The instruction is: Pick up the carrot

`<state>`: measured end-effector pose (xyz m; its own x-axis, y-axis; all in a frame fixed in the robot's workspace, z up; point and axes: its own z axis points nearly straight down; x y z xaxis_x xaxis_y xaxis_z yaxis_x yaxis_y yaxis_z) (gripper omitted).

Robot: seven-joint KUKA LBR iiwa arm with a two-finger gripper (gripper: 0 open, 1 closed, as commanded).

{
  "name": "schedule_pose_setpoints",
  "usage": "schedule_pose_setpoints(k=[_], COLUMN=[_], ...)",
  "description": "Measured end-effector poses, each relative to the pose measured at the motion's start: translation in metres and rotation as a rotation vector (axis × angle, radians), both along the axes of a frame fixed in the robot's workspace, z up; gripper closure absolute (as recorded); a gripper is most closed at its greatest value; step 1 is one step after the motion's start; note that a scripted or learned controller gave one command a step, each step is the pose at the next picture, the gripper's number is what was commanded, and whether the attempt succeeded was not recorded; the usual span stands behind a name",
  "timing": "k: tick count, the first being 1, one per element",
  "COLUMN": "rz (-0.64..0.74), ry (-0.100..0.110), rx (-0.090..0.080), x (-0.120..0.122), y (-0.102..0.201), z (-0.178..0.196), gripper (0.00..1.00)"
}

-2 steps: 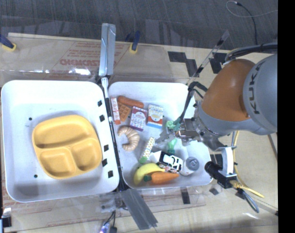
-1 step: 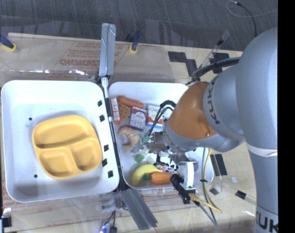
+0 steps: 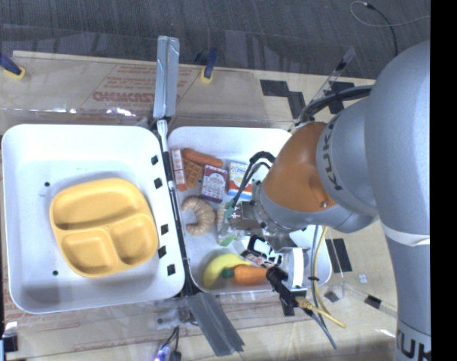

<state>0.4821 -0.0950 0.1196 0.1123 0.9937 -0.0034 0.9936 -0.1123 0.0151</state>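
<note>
We see the carrot (image 3: pixel 251 274) lying at six o'clock in the right bin (image 3: pixel 228 134), a yellow fruit (image 3: pixel 217 266) touching it at nine o'clock. The gripper (image 3: pixel 243 228) hovers near, at its twelve o'clock; spread or pressed together, we cannot tell.

Dark carpet (image 3: pixel 213 6) beyond pale bench (image 3: pixel 236 89)

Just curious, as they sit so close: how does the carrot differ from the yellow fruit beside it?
The carrot is orange and slim with a green end; the yellow fruit is plumper and plain yellow. Both lie side by side in the right bin.
</note>
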Motion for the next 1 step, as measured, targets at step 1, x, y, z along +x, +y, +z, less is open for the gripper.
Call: schedule_pose_setpoints(k=[1], rz=[0.264], ry=[-0.002], rx=[-0.003], x=[0.0001], y=[0.0009], z=[-0.0214], gripper=[1.00])
